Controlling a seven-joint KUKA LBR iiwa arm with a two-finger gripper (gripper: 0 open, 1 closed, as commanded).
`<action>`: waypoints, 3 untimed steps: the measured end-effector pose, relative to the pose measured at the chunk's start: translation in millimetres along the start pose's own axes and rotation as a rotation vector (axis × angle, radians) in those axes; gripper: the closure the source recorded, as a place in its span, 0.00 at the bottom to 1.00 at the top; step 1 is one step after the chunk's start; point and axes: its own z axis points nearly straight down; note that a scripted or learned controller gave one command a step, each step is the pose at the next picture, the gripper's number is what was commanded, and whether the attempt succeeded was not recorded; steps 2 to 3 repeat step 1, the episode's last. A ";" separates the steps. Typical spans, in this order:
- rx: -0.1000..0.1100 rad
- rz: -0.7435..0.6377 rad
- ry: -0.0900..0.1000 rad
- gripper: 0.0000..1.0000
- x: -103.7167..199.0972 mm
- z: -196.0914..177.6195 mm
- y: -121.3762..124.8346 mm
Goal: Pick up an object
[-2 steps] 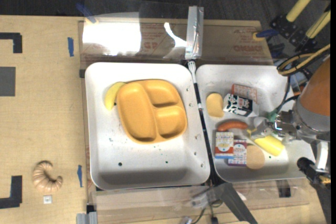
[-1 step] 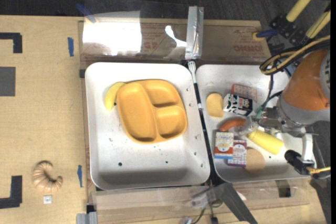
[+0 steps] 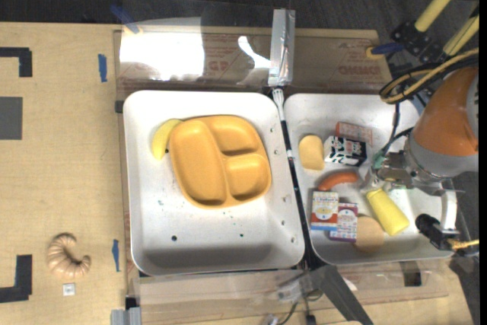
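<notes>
While the arm [image 3: 449, 125] reached in from the right edge of the frame, its gripper [image 3: 383, 173] hung low in the right bin [image 3: 304, 106]; whether it was open or closed could not be told. Just below it lay a yellow bottle [image 3: 387, 211], with a sausage [image 3: 337, 180], bun [image 3: 310, 151] and cartons [image 3: 333, 212] left of it. The left bin [image 3: 198, 247] held an orange tray [image 3: 219, 158] and banana [image 3: 160, 137].

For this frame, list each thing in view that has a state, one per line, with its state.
Orange divided tray: right way up, in the left bin.
Banana: tucked partly under the tray's left edge.
Yellow bottle: lying on its side in the right bin.
Small cartons: lying flat.
Croissant: on the bench, outside both bins.
</notes>
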 end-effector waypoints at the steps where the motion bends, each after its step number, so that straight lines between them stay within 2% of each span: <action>1: 0.004 0.031 0.004 1.00 50.1 -98.1 82.5; 3: 0.004 0.031 0.004 1.00 50.1 -98.1 82.5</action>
